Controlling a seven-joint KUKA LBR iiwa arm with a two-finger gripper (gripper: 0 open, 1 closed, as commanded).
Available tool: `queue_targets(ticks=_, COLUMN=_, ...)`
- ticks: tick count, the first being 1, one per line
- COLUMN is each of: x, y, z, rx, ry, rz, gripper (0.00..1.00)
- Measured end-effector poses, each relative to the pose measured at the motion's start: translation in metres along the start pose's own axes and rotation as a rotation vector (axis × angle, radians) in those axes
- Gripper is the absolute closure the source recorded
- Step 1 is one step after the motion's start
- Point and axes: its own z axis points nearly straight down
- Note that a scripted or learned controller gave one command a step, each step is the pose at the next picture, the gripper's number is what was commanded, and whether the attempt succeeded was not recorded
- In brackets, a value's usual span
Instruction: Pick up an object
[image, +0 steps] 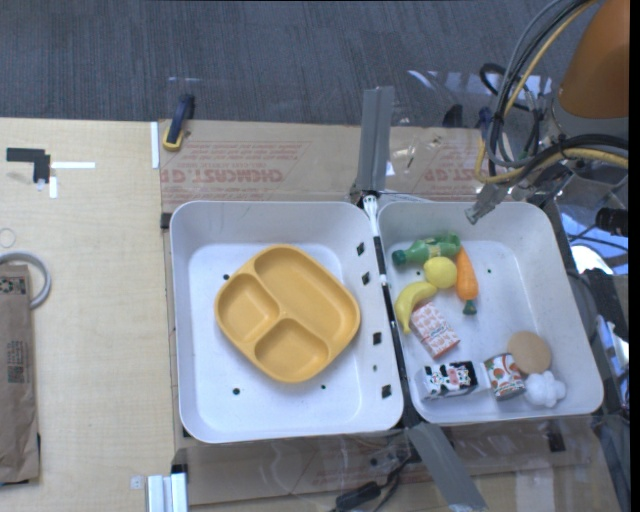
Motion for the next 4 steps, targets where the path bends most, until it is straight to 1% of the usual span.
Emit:
queue_targets(ticks=1, x=-0.036, y=-0.010, z=-0.129, rx=-0.001, ry=-0.002, rz=-0.065, gripper=0.00)
queue_targets(ticks=2, x=0.014, y=0.012, z=0.050, rx=0.000, ry=0.000, rz=-0.202, gripper=0.00)
queue_targets(ticks=3, x=0.045, y=-0.009, z=0.148, rx=-0.005, ry=-0.004, rz=-0.738, gripper=0.00)
queue_targets(ticks=4, x=0.056, y=-0.016, z=0.115, rx=-0.004, ry=-0.005, rz=-0.995, gripper=0.00)
